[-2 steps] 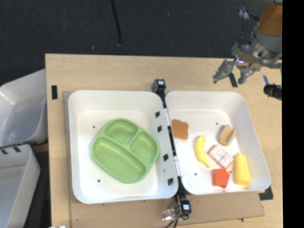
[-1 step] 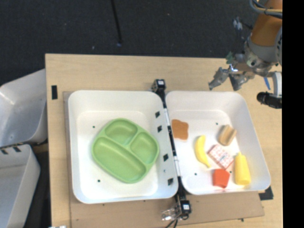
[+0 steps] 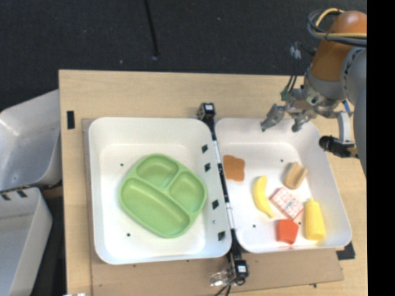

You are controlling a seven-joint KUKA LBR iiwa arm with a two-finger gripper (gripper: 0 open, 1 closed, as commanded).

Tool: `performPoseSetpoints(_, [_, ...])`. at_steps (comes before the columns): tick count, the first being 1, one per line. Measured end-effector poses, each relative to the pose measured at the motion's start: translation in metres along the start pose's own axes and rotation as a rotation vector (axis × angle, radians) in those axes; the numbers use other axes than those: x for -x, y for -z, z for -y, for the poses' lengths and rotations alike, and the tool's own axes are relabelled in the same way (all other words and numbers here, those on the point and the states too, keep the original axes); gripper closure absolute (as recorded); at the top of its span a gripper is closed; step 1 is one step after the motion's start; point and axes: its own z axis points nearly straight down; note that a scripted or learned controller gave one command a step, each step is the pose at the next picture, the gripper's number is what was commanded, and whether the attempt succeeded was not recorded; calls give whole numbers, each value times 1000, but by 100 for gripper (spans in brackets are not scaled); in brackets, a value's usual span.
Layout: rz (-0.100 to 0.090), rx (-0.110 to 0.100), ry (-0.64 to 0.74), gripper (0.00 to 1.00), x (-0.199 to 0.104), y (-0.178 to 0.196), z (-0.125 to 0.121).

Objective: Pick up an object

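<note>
Gripper [image 3: 284,119] open, empty, over right bin [image 3: 330,184] far edge.

Glossy white plastic bins [image 3: 99,184] on a matt pale wooden bench [image 3: 154,91]

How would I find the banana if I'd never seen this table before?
Look at the right-hand white bin, the one with the small toy foods in it. Near its middle lies the banana, just below the flat orange-brown piece and left of the pink-and-white box. It is the only curved yellow thing; the other yellow item is straight and chunky.
</note>
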Motion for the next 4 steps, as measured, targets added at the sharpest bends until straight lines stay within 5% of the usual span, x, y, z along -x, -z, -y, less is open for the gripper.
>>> performPoseSetpoints(1, [1, 3, -2, 0, 4, -42, 3])
performPoseSetpoints(2, [5, 11, 0, 100, 5, -27, 1])
performPoseSetpoints(4, [0, 10, 4, 100, 3, 74, -1])
